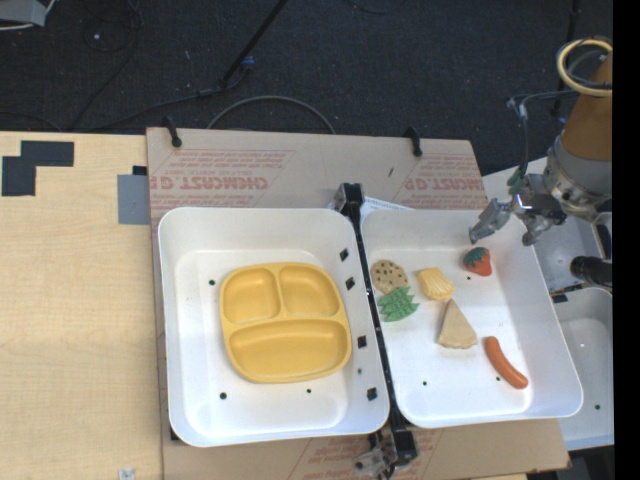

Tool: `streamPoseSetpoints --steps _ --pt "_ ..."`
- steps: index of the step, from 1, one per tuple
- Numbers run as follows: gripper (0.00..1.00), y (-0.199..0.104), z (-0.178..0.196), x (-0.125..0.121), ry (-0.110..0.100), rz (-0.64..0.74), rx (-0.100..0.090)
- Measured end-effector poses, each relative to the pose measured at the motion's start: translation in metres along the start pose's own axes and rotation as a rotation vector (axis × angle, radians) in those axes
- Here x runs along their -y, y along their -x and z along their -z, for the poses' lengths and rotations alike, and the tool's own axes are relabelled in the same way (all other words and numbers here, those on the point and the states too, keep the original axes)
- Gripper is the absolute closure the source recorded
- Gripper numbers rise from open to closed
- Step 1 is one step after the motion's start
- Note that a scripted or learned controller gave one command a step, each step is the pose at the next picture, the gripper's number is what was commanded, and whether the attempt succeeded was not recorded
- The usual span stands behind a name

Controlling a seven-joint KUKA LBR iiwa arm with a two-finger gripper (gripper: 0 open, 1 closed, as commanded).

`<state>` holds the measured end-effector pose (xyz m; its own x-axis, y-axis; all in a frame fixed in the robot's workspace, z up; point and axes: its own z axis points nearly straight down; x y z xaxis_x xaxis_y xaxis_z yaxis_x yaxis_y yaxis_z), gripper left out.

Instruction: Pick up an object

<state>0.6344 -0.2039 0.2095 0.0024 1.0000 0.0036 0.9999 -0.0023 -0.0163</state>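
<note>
Claw: the gripper point(513, 221) hangs over the upper right corner of the right bin point(560, 393), fingers spread apart, nothing between them, so it's let go / not grabbing anything.
Strawberry: small red strawberry toy point(478, 260) sits just below the claw and a bit to its left, near the tip of the left finger, but I can't tell if they touch.
Cheese-ish bits: a yellow chunk point(434, 284) lies further down-left of the claw, and a tan wedge point(457, 326) sits well below it.
Sausage: orange-red sausage point(505, 362) is well below the claw, toward the bin's lower right.
Cookie and greens: a cookie point(387, 273) with a green leafy piece point(397, 304) just under it, way off to the claw's left by the divider.
Other bin: the left bin point(190, 408) is well to the claw's left and holds a yellow divided plate point(284, 321).
Surface: both bins sit on a cardboard sheet point(300, 173) atop a light wood bench point(70, 318).
Room: dark floor point(300, 48) with cables behind the bench.
</note>
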Motion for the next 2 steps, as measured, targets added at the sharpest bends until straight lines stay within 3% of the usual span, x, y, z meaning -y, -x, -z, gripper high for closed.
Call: streamPoseSetpoints --steps 1,2 --pt "0.00 -0.001 0.009 -0.003 0.013 0.003 0.003" --pt "0.00 -0.008 -0.051 -0.007 0.010 0.006 0.002"
